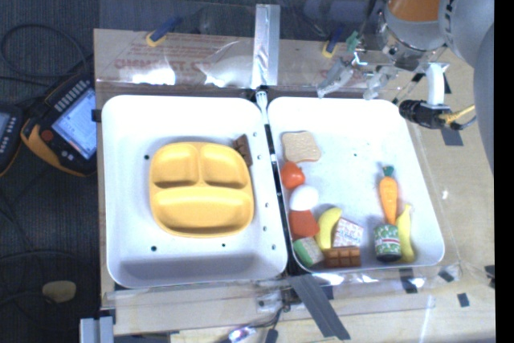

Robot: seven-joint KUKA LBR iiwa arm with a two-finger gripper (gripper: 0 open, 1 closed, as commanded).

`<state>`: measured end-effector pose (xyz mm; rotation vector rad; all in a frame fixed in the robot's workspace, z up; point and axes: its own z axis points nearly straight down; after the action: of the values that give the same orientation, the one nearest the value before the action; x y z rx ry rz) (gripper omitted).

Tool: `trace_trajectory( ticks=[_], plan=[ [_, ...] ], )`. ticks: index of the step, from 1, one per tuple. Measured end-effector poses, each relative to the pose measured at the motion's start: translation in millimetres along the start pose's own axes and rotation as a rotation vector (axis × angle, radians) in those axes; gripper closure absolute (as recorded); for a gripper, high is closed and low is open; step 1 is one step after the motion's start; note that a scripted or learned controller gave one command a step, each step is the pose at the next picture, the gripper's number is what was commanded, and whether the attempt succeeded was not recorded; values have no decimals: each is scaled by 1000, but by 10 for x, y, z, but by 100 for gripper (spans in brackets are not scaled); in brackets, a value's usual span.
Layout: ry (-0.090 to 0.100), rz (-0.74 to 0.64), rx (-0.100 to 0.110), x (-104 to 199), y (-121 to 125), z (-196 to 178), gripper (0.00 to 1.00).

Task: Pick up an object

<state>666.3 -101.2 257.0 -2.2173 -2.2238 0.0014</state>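
Bench with two white bins (273, 128), yellow divided plate (201, 189) in left bin, toy carrot (389, 194) in right, gripper (351, 81) fingers spread, grasping nothing, above the far rim.

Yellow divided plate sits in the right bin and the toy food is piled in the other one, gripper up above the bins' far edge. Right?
Not quite: the camera view shows the yellow divided plate in the left bin. The toy food, such as the carrot, lies in the right bin, and the gripper is above the bins' far edge.

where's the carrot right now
The carrot lies in the right bin, near its right wall, just above the green can and beside a banana.
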Motion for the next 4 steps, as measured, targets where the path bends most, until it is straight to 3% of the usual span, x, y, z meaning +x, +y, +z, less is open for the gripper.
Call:
trace_trajectory(
  ticks=[1, 2, 3, 4],
  plan=[
    [1, -11, 2, -242, -1554, 782, 0],
    [1, -117, 0, -23, -1576, 1612, 0],
    [-4, -64, -12, -56, -850, 1670, 0],
    [-3, 227, -6, -86, -214, 1686, 0]
  ],
)
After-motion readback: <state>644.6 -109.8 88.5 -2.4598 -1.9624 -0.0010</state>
